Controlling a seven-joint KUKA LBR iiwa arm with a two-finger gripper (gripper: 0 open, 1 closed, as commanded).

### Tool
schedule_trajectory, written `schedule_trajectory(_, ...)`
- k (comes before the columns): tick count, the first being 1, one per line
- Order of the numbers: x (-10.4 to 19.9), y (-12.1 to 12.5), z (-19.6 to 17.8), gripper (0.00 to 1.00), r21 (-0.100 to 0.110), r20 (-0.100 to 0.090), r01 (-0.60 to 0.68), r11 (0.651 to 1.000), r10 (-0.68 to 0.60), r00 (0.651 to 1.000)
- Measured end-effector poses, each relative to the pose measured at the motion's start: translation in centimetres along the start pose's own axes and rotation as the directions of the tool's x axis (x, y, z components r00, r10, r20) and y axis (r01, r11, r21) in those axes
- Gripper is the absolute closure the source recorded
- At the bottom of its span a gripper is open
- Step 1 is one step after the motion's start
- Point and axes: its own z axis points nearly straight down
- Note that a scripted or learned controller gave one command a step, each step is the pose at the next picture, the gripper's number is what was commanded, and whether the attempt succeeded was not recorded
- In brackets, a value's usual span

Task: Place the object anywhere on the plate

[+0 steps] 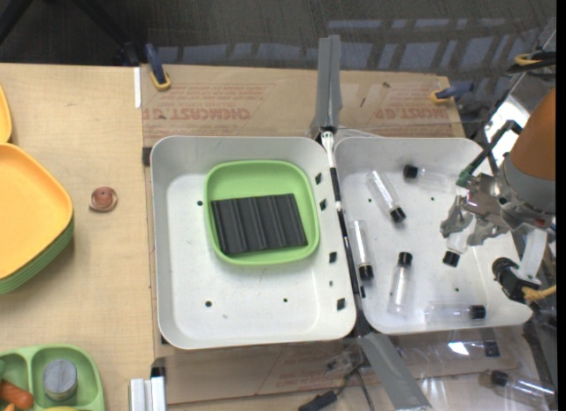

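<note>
A green plate (259, 171) lies in the left white bin (177, 259), with a dark ridged rectangular pad (262, 224) resting on it. My gripper (466, 226) hangs over the right side of the right white bin (424, 157), far from the plate. It is shut on a small clear vial (455, 245), whose black cap points down and to the left below the fingers. Several other clear vials with black caps lie loose on the right bin's floor, among them one (386, 195) near the middle and one (401, 278) toward the front.
A long vial (362, 250) lies along the divider between the bins, and another (455, 312) lies by the right bin's front wall. Orange plates (31, 215) and a small red knob (103, 198) sit on the wooden bench at the left. A green divided tray (44, 374) sits at the bottom left.
</note>
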Motion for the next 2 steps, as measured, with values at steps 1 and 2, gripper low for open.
schedule_trajectory(1, 2.5, -2.2, 0.6, 1.00, 0.002, -0.001, 0.074, 0.997, -0.074, 0.997)
schedule_trajectory(2, 4.5, -3.9, 0.7, 1.00, 0.001, -0.001, 0.137, 0.991, -0.137, 0.991)
